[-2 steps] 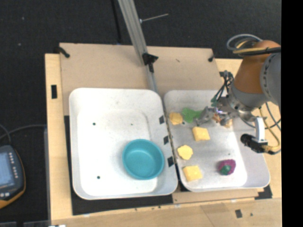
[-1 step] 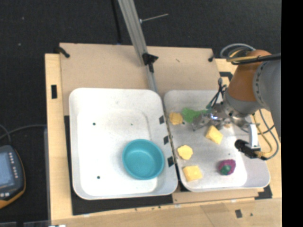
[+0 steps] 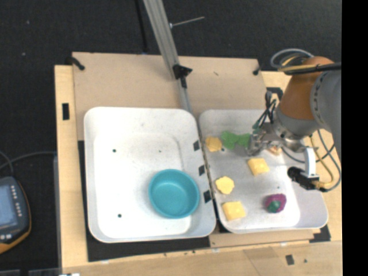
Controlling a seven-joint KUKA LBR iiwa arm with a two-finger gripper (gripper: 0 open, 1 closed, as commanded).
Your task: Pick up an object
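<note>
Dark, speckled flooring is seen all round a pale wooden bench (image 3: 115, 79), and on that bench two shallow white bins are set side by side, their inner rims touching. The left bin (image 3: 126, 137) is marked by a faint scuffed sheen and a few dark dots, and a round teal bowl (image 3: 173, 193) is seated in its near right corner, smooth and glossy like plastic.

Over the right bin (image 3: 310, 214) the grey arm is brought in from the right, its orange band (image 3: 299, 96) bright above the wrist. The gripper (image 3: 261, 142) is lowered at the bin's far side, just right of a flat green piece (image 3: 234, 139) with a soft, irregular outline; contact between the two cannot be made out. Whether anything is clamped there cannot be told, since the tip is lost among dark cables and metal parts.

Four yellow pieces are scattered across the right bin, matte and spongy-looking. A small rounded one (image 3: 213, 145) is lying by the left rim, just beside the green piece. A squarish block (image 3: 258, 166) is found below the gripper, near but apart from it. A lumpy chunk (image 3: 224, 184) is placed left of centre, and a blocky wedge (image 3: 233, 210) is set near the front rim. A purple knobbly object (image 3: 276, 203) with a touch of green is resting toward the front right.

A slanted metal rail (image 3: 164, 36) is mounted behind the bins.
</note>
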